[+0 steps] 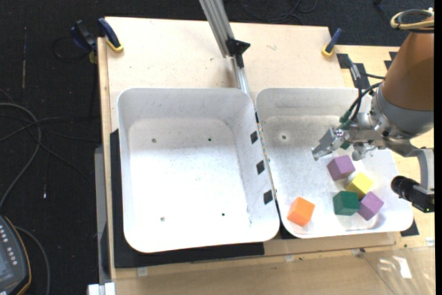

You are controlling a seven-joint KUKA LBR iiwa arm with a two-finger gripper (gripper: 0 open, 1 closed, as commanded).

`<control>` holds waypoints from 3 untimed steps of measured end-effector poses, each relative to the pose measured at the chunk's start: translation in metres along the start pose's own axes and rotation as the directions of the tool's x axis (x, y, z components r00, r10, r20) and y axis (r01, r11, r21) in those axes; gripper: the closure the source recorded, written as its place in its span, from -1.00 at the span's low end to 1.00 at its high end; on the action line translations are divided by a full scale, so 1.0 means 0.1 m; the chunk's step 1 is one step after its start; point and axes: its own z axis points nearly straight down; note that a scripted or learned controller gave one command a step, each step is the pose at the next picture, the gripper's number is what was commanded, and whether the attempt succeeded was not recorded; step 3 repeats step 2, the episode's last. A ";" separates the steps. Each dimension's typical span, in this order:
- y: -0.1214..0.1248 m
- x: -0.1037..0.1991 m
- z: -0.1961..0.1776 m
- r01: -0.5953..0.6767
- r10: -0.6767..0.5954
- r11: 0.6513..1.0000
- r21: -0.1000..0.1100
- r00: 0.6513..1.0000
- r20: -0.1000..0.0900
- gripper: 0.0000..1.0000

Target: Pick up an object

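My gripper (330,146) hangs over the right bin (297,103), fingers apart and holding nothing. Just beside it lies a purple block (340,167), clustered with yellow (360,183), green (346,202) and another purple one (371,204); an orange block (301,211) sits apart. Nothing is lifted yet

A single fixed camera looks down at a slant from above the bench (173,52), far enough back to take in both white bins (138,114) and the surrounding dark floor (48,148).
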 end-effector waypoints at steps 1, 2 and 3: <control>-0.11 0.41 0.65 0.004 -0.004 1.000 0.008 1.000 -0.002 -1.00; -0.04 -0.72 -0.41 -0.008 0.008 1.000 -0.008 1.000 0.007 -1.00; -0.04 -0.72 -0.41 -0.008 0.008 1.000 -0.008 1.000 0.007 -1.00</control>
